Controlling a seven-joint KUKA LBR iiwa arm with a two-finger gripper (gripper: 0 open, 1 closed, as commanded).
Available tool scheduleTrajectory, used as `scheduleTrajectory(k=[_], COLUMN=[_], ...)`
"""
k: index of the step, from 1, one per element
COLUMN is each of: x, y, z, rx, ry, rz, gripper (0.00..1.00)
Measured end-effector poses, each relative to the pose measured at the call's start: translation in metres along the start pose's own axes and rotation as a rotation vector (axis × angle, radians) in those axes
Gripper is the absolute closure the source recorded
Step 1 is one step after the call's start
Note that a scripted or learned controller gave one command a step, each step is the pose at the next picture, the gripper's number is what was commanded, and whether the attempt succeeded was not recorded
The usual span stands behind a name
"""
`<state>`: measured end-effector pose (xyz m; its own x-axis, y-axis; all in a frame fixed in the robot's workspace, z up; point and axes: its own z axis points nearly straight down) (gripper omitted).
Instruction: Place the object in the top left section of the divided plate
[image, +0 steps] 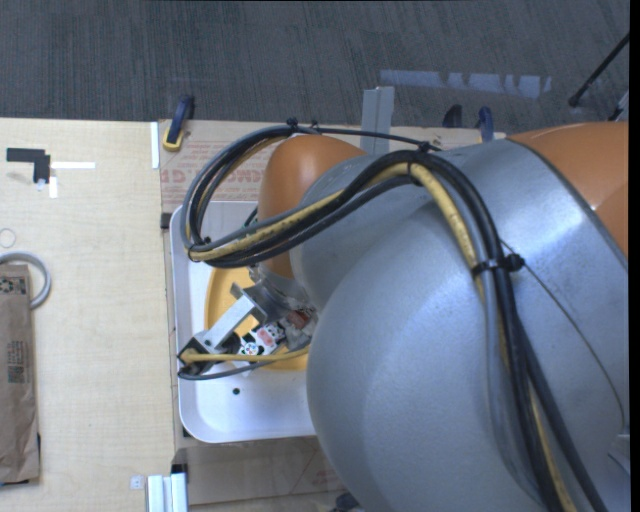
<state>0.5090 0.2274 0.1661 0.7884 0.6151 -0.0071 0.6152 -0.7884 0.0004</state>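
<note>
I am hanging low over the yellow plate (216, 292) in the white bin (212, 415), and my own arm (450, 350) is covering my gripper (280, 325) so far that I cannot tell how it is standing, whether it is carrying the object, or where the object is. I am risking a drop into the wrong section or onto a divider, because I am blocking the plate's layout from the camera. The bin is sitting on a pale wood bench (90, 300), with dark carpet (300, 40) running behind.
</note>
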Motion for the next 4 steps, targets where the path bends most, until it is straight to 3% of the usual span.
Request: scheduleTrajectory(k=[1, 2, 3, 4], x=[0.024, 0.026, 0.027, 0.025], y=[0.032, 0.129, 0.128, 0.130], z=[-0.048, -0.020, -0.020, -0.029], rx=[0.000, -0.001, 0.000, -0.001], ry=[0.004, 0.002, 0.002, 0.000], rz=[0.467, 0.448, 0.447, 0.450], gripper=[1.00, 1.00, 0.00, 1.00])
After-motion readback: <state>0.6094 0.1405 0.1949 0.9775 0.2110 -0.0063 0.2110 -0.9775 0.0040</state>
